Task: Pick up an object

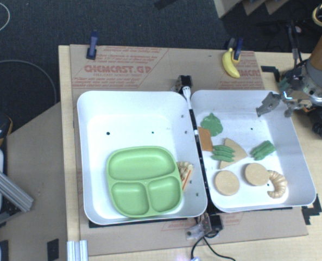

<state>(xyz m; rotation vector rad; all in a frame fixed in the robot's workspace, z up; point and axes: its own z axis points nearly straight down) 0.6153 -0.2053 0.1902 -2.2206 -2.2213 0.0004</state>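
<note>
Green tray (144,179) in left bin; tool (270,103) (arm cropped) over right bin, seemingly empty, spread unclear.

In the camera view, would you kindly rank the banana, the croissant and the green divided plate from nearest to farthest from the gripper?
Measured from the gripper at the right bin's upper right:
1. Banana, on the cardboard above the right bin, up and to the left of the gripper.
2. Croissant, at the right bin's lower right, below the gripper.
3. Green divided plate, in the left bin's lower part, far to the left.
</note>
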